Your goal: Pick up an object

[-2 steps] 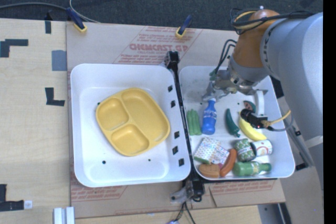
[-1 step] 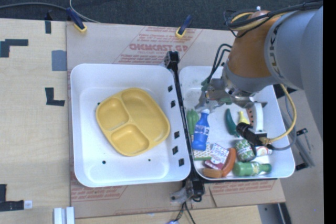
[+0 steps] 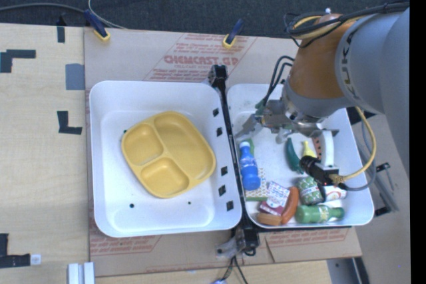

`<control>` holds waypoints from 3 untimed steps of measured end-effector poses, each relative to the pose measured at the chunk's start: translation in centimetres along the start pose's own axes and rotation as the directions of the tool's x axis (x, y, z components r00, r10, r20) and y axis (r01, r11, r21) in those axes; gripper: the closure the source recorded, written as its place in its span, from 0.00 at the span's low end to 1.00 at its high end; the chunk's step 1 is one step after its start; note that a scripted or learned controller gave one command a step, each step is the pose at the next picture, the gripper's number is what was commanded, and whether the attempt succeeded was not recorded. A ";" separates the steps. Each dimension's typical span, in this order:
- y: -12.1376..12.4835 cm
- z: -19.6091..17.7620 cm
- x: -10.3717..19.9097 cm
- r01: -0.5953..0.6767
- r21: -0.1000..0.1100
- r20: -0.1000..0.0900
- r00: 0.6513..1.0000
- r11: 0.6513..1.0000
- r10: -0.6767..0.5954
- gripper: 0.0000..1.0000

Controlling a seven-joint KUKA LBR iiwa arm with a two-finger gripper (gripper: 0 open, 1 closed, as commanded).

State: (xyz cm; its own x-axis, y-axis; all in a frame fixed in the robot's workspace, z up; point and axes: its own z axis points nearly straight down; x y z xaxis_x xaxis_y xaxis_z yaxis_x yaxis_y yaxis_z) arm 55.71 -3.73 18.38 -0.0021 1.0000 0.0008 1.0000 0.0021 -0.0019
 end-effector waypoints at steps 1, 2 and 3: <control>-2.2 9.2 -5.7 -0.002 0.001 0.001 1.000 1.000 0.002 0.00; -2.2 8.3 -5.6 -0.001 0.001 -0.001 1.000 1.000 0.001 1.00; 3.0 -0.1 2.0 0.001 -0.003 0.000 1.000 1.000 -0.001 1.00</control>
